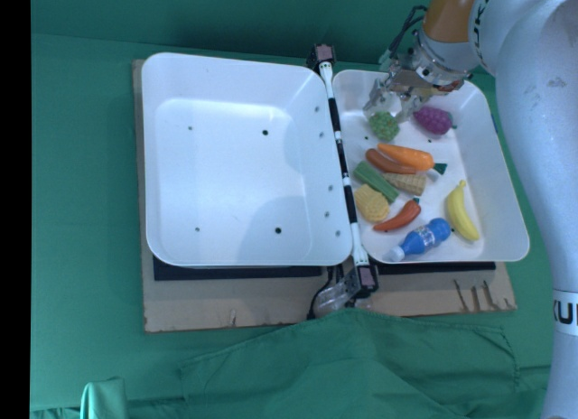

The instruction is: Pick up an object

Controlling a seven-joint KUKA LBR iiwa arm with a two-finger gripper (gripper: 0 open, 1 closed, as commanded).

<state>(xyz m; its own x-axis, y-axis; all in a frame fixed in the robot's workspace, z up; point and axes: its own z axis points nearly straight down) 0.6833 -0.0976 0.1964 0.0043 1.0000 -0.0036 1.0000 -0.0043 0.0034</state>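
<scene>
Masking green toy point(384, 125): end effector point(390, 101)

Single fixed camera, mounted above the bench point(81, 182), looking down at a slant. Both bins sit within the field: left bin point(172, 218) fills the centre, right bin point(501, 228) lies toward 3 o'clock. The far edge of the bench runs across at 12 o'clock; green cloth point(361, 363) bunches nearest the lens at 6 o'clock. Arm point(542, 119) enters from 2 o'clock (its near link looms large, so it passes close to the lens). Medium range overall.
</scene>
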